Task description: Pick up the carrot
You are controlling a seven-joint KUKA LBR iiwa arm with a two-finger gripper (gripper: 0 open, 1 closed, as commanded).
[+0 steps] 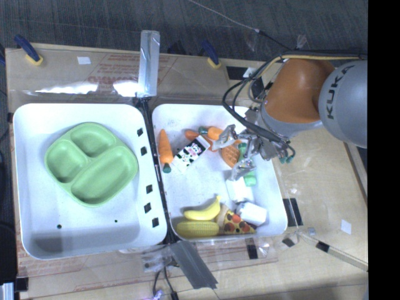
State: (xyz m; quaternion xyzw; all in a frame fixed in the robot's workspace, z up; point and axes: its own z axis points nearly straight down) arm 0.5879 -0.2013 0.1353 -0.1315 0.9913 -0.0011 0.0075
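Hovering over the right bin's (278,186) far-right side, the tool (240,145).
Whether it grips anything I cannot tell; carrot (164,147) lies against the bin's left wall.

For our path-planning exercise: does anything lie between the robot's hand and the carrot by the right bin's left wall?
Yes. The black-and-white cow-patterned toy block lies between the hand and the long orange carrot, close beside the carrot. Small orange toy foods sit just above that line.
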